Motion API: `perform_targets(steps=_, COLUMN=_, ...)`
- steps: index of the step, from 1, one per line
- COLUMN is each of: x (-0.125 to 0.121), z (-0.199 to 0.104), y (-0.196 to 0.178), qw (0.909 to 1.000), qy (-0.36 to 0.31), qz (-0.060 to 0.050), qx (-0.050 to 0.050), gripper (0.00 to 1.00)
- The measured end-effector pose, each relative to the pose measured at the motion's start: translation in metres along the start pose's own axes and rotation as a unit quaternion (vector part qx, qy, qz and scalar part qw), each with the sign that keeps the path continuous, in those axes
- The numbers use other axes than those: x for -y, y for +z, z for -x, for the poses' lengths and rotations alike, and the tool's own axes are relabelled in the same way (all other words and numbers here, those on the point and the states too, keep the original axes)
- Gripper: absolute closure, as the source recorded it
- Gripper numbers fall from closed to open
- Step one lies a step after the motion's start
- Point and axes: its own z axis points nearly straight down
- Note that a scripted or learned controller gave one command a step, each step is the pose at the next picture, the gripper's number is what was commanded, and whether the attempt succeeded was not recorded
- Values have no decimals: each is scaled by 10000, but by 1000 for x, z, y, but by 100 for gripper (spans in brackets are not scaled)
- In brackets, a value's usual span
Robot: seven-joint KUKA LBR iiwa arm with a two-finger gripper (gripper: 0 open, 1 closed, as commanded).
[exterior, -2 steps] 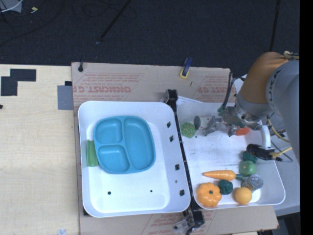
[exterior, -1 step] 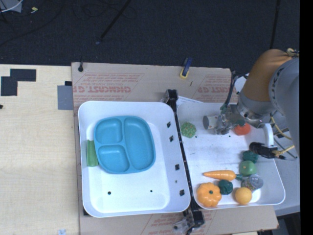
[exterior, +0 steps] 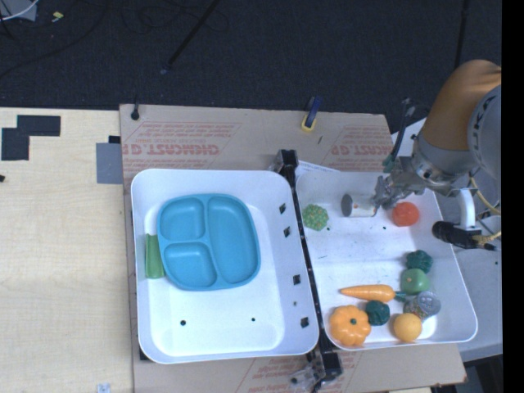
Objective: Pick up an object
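My gripper (exterior: 383, 195) hangs low over the back of the right bin (exterior: 364, 252), at the end of the grey arm with the orange band (exterior: 458, 105). A red ball-like fruit (exterior: 405, 214) lies just to its right, close to it. A small grey piece (exterior: 347, 205) lies just to its left. Further left, by the bin's wall, sits a light green leafy ball (exterior: 315, 216). I see nothing lifted off the bin floor.
Along the right bin's front lie a carrot (exterior: 368, 292), an orange pumpkin (exterior: 350, 326), a yellow fruit (exterior: 407, 327), a green fruit (exterior: 413, 281) and several dark or grey pieces. The left bin (exterior: 213, 334) holds a blue divided plate (exterior: 208, 241) and a green block (exterior: 153, 256).
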Motion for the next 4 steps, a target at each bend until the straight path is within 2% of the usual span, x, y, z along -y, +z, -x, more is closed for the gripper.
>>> perform_targets(steps=1, x=3, z=-2, y=-63, qw=10000, qy=0, qz=4, qx=1, gripper=100)
perform_targets(steps=2, x=2, z=-1, y=-86, qw=10000, qy=-3, qz=-4, qx=-3, gripper=100)
perform_targets(steps=3, x=35, z=-45, y=-75, qw=10000, qy=-6, qz=-40, qx=-16, gripper=100)
perform_targets(steps=4, x=58, z=-88, y=-89, qw=10000, qy=-6, qz=-34, qx=-16, gripper=100)
